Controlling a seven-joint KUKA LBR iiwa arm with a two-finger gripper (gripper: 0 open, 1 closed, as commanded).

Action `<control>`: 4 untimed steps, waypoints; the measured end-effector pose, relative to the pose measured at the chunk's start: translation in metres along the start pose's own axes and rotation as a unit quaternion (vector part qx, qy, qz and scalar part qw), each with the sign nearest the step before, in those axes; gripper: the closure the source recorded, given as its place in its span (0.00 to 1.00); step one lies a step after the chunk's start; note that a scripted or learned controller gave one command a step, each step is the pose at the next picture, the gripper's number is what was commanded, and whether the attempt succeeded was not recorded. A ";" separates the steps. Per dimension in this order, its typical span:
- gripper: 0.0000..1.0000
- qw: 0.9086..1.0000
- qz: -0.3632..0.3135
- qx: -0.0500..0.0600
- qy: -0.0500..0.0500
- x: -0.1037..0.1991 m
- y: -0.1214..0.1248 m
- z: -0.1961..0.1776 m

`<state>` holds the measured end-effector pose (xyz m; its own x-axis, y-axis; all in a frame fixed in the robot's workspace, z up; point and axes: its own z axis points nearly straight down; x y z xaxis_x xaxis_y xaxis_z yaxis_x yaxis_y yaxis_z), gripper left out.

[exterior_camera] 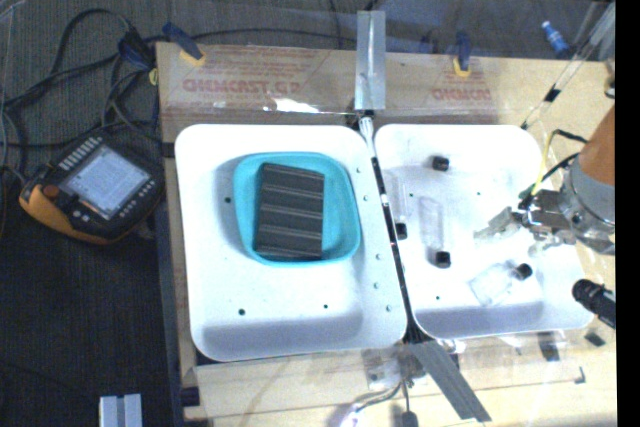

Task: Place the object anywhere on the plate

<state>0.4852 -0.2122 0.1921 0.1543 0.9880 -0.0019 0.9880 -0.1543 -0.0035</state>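
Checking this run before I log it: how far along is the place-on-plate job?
Looks done: a dark ribbed block lies on the turquoise plate in the left bin, apart from the arm.
In hand: nothing I can confirm; the gripper sits over the right bin, its fingers too blurred to read.
Left: probably only pulling the arm clear.

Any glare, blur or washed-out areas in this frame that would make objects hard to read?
Camera view: overall soft and low-detail; the right bin is bright, so the clear objects on it nearly vanish; the gripper is small and fuzzy; the dark ridged block on the blue plate reads clearly.
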 end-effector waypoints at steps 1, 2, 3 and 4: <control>0.00 1.000 0.000 0.000 0.000 0.000 0.000 0.000; 0.00 1.000 0.009 0.000 0.001 0.023 -0.006 0.033; 0.00 0.996 -0.094 -0.002 0.000 0.009 -0.003 -0.112; 0.00 1.000 -0.030 -0.001 -0.001 -0.013 0.002 -0.065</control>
<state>0.4855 -0.2248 0.2567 0.0951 0.9955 -0.0037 0.9955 -0.0951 -0.0025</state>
